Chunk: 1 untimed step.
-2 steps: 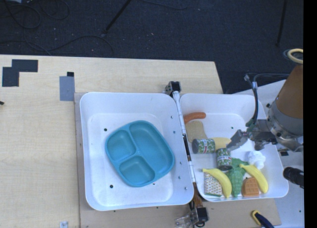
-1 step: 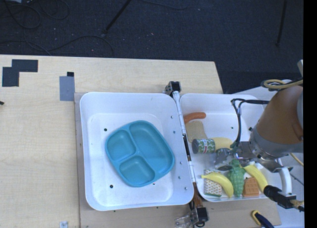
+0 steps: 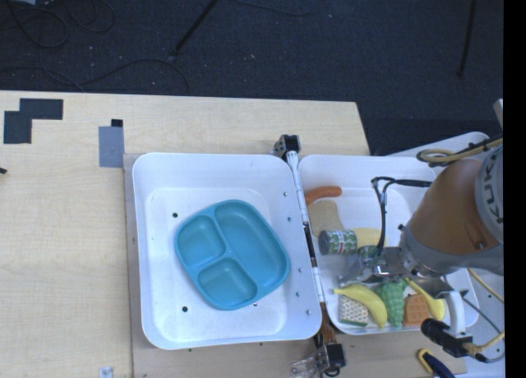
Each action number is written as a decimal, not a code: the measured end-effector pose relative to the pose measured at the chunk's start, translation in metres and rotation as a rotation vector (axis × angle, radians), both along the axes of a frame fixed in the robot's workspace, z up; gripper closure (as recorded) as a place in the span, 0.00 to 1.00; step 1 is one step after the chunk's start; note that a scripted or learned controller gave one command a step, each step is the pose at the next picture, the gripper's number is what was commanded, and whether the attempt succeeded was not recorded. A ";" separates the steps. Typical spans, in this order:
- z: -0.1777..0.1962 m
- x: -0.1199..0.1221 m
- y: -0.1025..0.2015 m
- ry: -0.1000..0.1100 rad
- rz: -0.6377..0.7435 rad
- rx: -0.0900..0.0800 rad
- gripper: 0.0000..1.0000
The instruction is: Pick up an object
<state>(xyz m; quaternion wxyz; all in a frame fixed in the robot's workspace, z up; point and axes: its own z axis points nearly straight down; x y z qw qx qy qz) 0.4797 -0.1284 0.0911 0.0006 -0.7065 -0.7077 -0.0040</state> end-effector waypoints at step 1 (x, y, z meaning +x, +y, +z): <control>0.053 0.065 -0.019 0.010 -0.002 -0.005 0.00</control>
